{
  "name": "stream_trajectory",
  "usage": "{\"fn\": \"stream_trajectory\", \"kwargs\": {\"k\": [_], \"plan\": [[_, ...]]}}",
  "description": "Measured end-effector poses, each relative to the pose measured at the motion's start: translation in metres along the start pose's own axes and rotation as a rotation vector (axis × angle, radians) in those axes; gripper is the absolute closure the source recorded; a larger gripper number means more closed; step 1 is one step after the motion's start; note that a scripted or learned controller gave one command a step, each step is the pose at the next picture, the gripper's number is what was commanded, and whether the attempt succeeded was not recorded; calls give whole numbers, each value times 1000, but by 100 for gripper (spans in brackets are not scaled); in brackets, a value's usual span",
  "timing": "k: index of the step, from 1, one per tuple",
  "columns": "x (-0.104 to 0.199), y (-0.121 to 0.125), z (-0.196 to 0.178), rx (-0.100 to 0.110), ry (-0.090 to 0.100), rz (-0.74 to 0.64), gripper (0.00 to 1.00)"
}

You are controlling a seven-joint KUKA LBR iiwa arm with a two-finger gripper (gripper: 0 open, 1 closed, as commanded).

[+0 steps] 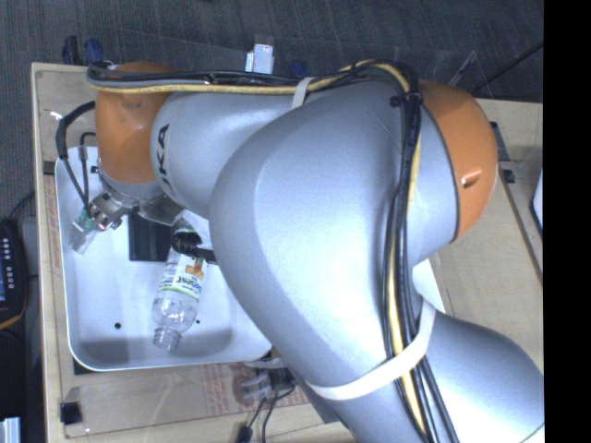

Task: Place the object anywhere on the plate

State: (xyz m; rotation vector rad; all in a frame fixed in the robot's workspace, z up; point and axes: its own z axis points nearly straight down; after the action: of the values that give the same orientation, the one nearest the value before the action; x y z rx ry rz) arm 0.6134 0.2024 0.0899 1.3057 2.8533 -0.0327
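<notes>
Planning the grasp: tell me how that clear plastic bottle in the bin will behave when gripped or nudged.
The bottle lies on its side in the white bin, so a nudge would probably roll it. It looks clear and empty, likely light. Its thin plastic wall may dent and slip under the gripper's squeeze.

A pale wooden desk (517, 238) fills the scene, seen from above at a slant, with dark carpeted floor (138, 7) beyond its far edge. 1 shallow white bin (92, 335) sits directly on the desk at the left side, its rounded rim near the desk's left edge. At the desk's near edge, just beside the bin, lies a sheet of printed paper (217, 390).
</notes>
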Motion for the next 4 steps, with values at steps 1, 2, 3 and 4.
{"fn": "stream_trajectory", "kwargs": {"k": [1, 2, 3, 4], "plan": [[-33, -16, -51, -16, 12, -27, 0], [-34, -16, -61, -14, 12, -29, 100], [-33, -16, -61, -14, 12, -29, 0], [-23, 23, 0, -6, 5, 70, 0]]}}
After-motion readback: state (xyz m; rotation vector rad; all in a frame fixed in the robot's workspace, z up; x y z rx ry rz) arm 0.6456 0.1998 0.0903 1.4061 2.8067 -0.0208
